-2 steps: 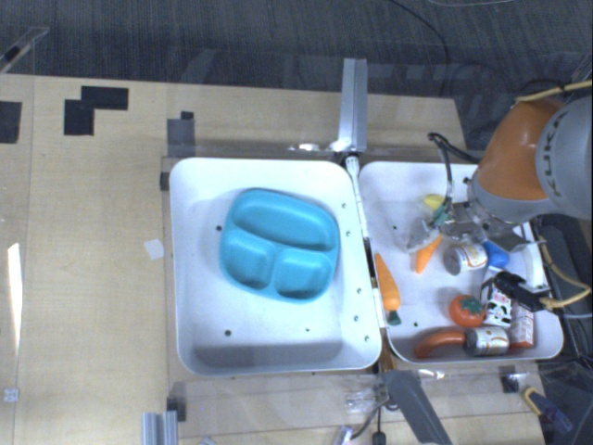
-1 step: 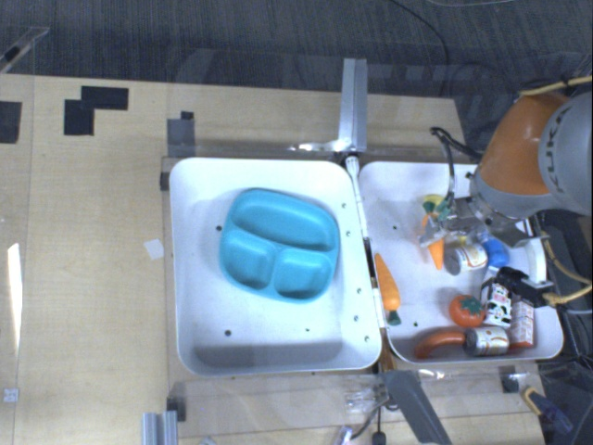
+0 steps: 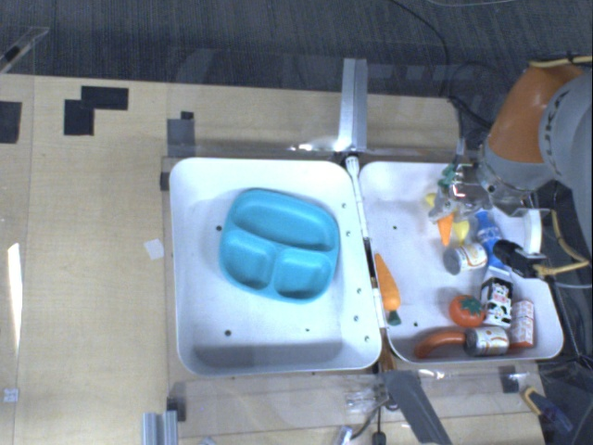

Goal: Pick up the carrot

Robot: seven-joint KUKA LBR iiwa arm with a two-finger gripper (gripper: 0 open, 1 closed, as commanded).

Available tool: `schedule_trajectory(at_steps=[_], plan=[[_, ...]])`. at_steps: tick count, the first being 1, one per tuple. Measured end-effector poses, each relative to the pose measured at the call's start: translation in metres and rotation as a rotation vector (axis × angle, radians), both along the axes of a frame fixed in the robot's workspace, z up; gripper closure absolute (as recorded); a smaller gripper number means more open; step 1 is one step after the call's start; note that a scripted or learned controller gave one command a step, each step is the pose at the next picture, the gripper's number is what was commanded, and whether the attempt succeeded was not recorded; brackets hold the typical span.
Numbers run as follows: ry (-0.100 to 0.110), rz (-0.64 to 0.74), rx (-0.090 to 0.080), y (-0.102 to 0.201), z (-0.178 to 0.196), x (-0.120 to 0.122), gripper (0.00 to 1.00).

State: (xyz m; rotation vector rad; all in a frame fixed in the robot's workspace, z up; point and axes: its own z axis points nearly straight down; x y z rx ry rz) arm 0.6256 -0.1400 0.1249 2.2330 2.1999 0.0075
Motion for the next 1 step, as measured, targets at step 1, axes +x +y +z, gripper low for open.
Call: schedule_trajectory(at_steps=[1], plan=[[0.002, -0.065, 0.002, 0.0774, 0.0795, 0.0299, 1.0]])
